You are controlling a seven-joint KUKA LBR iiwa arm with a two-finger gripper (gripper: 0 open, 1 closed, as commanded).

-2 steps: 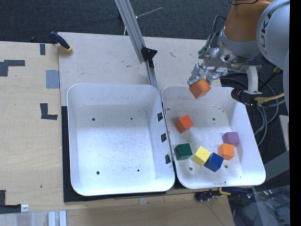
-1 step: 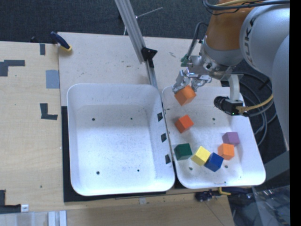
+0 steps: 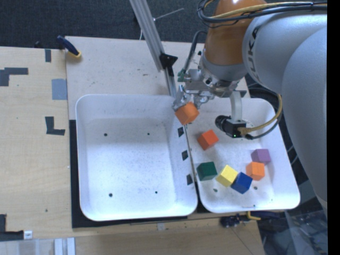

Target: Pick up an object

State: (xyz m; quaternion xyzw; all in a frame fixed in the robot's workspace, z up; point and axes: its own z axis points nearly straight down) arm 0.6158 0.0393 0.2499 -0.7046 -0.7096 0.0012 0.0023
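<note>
Near, in the right bin: blue cube, yellow cube, green cube, small orange cube, purple cube, red-orange cube. Farther, over the bins' divide, my gripper points down, clamping an orange block; my arm reaches in from the right.

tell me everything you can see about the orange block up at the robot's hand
The orange block is a small cube, plain matte orange, with no markings visible. It sits tilted, one corner pointing down, between the fingers of the hand, held up off the bins. It hangs over the divide where the left bin meets the right bin, near their far edge. Only the hand's fingers touch it; the other blocks lie apart from it in the right bin.
</note>
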